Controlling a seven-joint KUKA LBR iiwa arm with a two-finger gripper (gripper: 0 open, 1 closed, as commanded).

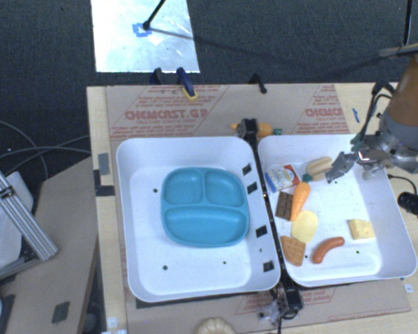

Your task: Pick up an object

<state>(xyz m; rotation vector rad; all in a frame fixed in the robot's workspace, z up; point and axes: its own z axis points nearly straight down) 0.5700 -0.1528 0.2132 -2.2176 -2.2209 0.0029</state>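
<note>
We see the pincer (pixel 337 167) hanging over the upper right part of the right bin (pixel 390 258), its dark tip slanting down and to the left; we cannot tell whether it is spread or pressed together, and nothing shows between its tips. The nearest thing for it to take is the bun (pixel 319 166), just to the left of the tip and almost touching it, with its long axis running left to right and slightly tilted. Below and left of the pincer lies the carrot (pixel 299 200), its long axis slanting from upper right to lower left, beside the chocolate (pixel 284 206) and the packet (pixel 281 176). Further below sit the chip (pixel 304 227), the cracker (pixel 294 250) and the sausage (pixel 328 249), while the cheese (pixel 361 229) lies nearly straight below, well apart. Far to the left, the left bin (pixel 137 201) holds the blue plate (pixel 204 205). We judge that a short move left and down would bring the pincer onto the bun.
</note>
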